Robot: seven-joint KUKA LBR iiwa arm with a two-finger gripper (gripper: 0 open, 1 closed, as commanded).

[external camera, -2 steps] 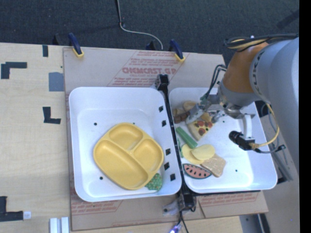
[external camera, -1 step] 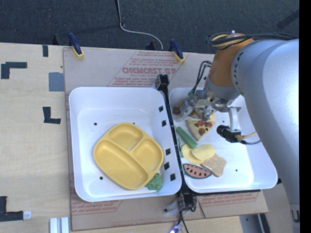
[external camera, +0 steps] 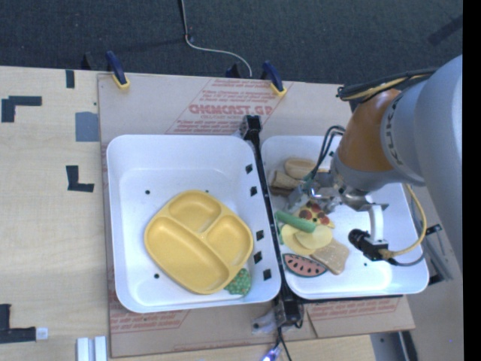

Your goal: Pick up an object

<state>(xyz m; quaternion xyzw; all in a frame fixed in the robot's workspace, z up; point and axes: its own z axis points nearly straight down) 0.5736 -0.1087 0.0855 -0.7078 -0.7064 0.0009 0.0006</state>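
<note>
The right bin (external camera: 406, 277) holds a heap of toy food: tan bread pieces (external camera: 297, 168), a green bean-like piece (external camera: 294, 222), a pizza slice with red dots (external camera: 316, 216), a yellow round piece (external camera: 312, 238), a watermelon slice (external camera: 305, 265) and a tan toast piece (external camera: 333, 256). My gripper (external camera: 314, 195) is lowered into this heap from the right, just above the pizza slice and the green piece. The grey arm with its orange band (external camera: 368, 130) hides the bin's back right part.
The left bin (external camera: 128, 164) contains a yellow divided plate (external camera: 197, 239) with a green broccoli piece (external camera: 240, 282) at its near right corner. A black divider (external camera: 259, 194) runs between the bins. A cable and black fitting (external camera: 368, 244) hang by the wrist.
</note>
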